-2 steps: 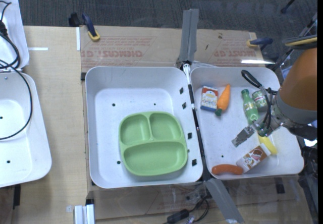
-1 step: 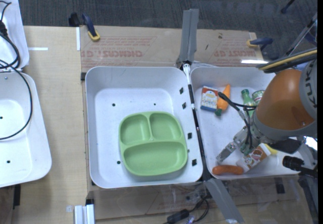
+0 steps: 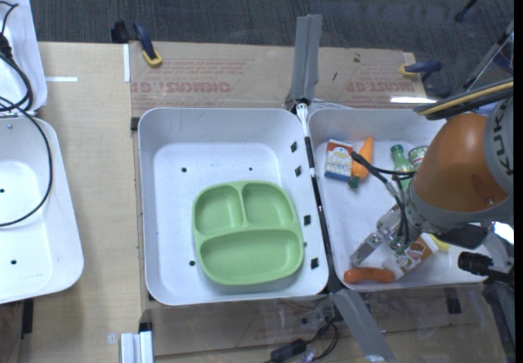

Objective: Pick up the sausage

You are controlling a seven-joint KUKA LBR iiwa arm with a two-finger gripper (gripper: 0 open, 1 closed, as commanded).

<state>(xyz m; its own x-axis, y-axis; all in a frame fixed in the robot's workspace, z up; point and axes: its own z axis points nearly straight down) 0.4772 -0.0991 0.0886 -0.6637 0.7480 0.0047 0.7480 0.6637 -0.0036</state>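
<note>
The sausage (image 3: 369,275), a short orange-red link, lies along the front wall of the right bin (image 3: 343,214). My gripper (image 3: 380,253) hangs just above and slightly behind it, under the arm's orange band (image 3: 458,165). Its fingers stand open: one silver finger (image 3: 364,250) slants toward the sausage's left end, and the other is by a small packet. Nothing is between them. The arm hides part of the bin's right side.
The right bin also holds a small box (image 3: 338,160), a carrot (image 3: 362,157), a green bottle (image 3: 400,159) and an orange-white packet (image 3: 418,253). The left bin (image 3: 163,190) holds a green divided plate (image 3: 247,232). A grey divider post (image 3: 306,59) stands behind the bins.
</note>
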